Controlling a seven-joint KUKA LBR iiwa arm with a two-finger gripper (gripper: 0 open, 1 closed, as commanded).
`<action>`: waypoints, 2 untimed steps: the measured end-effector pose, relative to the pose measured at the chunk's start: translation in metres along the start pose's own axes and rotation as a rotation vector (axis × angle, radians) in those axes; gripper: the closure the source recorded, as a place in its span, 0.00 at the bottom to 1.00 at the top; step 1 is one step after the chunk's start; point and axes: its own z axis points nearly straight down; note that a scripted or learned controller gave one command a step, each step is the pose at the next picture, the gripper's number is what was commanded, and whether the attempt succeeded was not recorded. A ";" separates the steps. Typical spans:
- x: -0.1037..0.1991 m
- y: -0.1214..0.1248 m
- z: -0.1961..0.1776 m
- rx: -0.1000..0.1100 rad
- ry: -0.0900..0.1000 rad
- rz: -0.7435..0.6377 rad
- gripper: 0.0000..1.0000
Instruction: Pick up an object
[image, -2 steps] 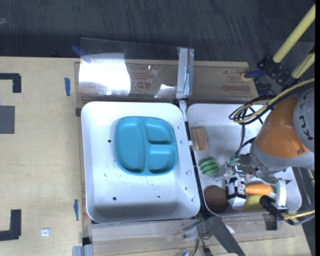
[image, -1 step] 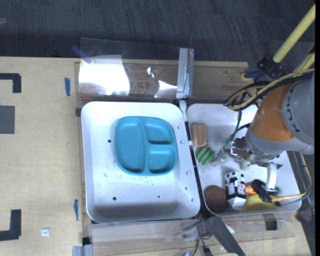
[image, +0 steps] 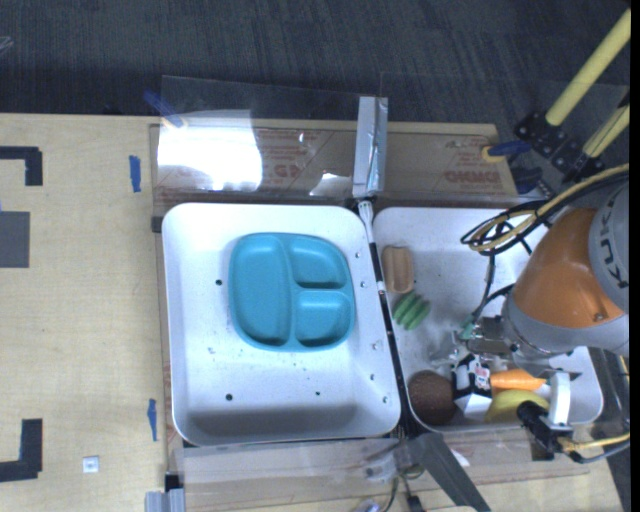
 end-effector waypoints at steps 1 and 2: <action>-0.025 0.014 -0.013 0.010 0.000 -0.219 0.00; -0.026 0.013 -0.019 0.014 0.002 -0.216 1.00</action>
